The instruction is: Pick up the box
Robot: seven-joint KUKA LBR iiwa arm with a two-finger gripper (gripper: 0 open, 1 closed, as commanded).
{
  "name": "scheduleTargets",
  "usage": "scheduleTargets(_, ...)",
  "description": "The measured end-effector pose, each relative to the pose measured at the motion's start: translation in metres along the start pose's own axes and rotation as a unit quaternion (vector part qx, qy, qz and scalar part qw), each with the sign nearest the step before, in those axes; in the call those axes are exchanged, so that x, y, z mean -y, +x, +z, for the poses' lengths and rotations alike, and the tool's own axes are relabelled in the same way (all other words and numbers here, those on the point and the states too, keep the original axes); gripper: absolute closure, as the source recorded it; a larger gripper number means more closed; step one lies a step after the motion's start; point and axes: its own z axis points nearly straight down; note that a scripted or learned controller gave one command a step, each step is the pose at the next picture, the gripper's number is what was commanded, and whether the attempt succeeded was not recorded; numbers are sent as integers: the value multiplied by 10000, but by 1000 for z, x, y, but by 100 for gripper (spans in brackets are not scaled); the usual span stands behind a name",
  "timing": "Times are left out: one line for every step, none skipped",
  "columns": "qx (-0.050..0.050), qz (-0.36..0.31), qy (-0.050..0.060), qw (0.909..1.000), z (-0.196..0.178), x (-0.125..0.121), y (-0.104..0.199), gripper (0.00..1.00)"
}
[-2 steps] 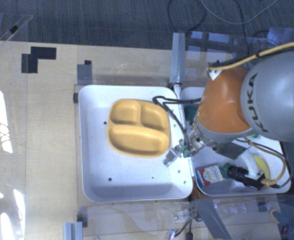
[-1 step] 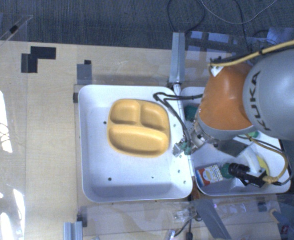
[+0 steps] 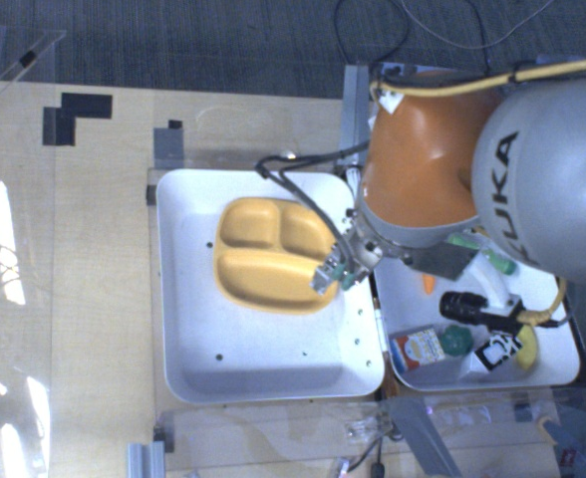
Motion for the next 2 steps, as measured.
scheduleTargets(6,746,-5,9972,-112,15,-18,100)
scheduleTargets(5,745,-3,9972,-111,15,-18,0)
